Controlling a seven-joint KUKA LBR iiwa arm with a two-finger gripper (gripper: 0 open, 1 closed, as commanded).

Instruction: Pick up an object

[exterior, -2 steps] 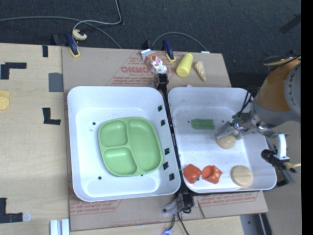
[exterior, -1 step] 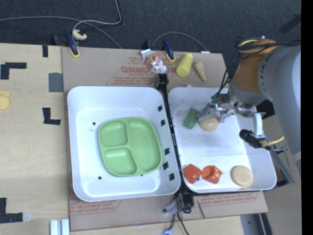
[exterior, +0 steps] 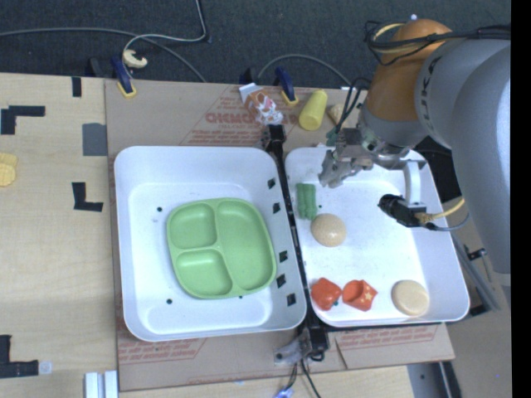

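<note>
Camera view: we judge the approach step, two-finger gripper, its state we cannot tell, just above small green rectangular block; next, descend squarely.

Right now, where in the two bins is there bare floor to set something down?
Left bin: bare strips all around the green plate. Right bin: open floor right of the beige ball, above the round bun. Crowded along its front by the red pieces, and beside the green block under the gripper.
</note>
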